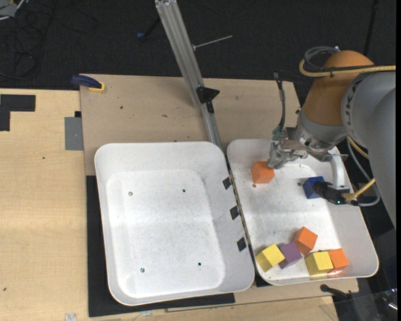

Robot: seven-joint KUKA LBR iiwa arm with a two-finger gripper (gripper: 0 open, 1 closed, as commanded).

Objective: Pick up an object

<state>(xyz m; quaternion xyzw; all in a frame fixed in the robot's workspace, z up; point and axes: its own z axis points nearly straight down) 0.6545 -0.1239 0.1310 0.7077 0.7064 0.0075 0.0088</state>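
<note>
An orange block [262,173] lies in the upper left part of the right bin [361,229], close to its left wall. My gripper [279,158] hangs just above and to the right of this block, its tip at the block's upper right corner. Whether it touches the block is unclear. A blue block [313,187] rests to the right of the gripper, near the arm's wrist. Along the bin's near edge sits a cluster of blocks: a yellow one [270,256], a purple one [291,253], an orange one [307,239], another yellow one [318,263] and another orange one [337,259].
The left bin [110,156] lies beside the right bin, with black clips [234,212] along the shared wall. A slanted metal rail [187,65] rises behind the bins. The grey arm with its orange band [334,92] covers the right bin's far right corner.
</note>
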